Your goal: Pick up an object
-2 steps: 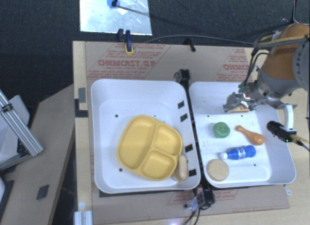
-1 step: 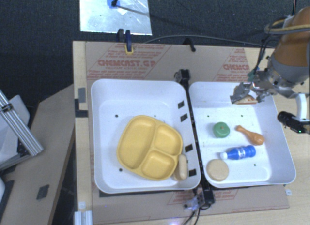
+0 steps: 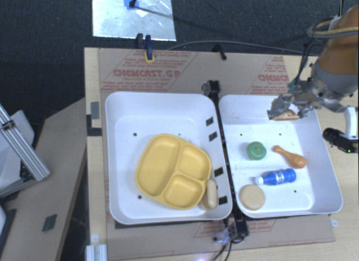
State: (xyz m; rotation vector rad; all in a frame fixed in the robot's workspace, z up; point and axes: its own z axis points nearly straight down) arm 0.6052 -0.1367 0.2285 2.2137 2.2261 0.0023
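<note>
End effector over tan piece (touching, unclear).

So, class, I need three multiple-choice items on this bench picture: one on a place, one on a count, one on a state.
1. Where is the yellow divided plastic tray?
A. left white bin
B. right white bin
C. on the bench outside the bins

2. How many sections has the tray?
A. two
B. three
C. five

3. How is the blue plastic bottle with a white cap placed?
A. upright
B. lying on its side
C. held by the gripper

Answers: 1 A, it fills most of the left bin's floor; 2 B, ridges split it in three; 3 B, it lies flat on the right bin's floor, apart from the gripper.
</note>
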